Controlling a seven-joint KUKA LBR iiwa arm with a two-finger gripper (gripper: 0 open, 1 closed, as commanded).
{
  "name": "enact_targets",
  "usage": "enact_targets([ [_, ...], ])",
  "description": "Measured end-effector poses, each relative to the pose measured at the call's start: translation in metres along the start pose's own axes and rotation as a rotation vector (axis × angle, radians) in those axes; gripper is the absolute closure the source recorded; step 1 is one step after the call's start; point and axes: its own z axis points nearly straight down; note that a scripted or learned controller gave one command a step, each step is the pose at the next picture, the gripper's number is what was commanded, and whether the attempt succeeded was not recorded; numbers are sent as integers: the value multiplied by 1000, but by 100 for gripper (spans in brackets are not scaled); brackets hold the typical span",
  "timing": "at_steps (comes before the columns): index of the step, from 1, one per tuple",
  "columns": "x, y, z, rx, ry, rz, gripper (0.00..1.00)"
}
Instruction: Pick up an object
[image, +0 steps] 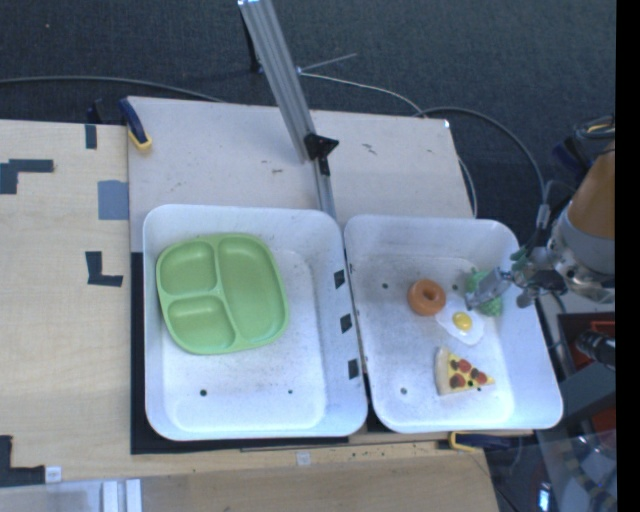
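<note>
Pizza slice (460, 373) was seen lowest in right bin (520, 400); gripper (487, 288) was beside fried egg (464, 324) and donut (427, 297), finger state undeterminable.

Donut (427, 297), fried egg (463, 324), pizza slice (459, 373) in right bin (400, 400)

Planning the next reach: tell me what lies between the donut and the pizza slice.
In the camera view, the fried egg lies between the donut and the pizza slice, offset toward the arm's side.
</note>
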Motion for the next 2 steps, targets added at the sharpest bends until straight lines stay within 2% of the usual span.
enact_targets([
  [1, 0, 0, 0, 0, 0, 0, 0],
  [2, 1, -2, 44, 5, 0, 1, 0],
])
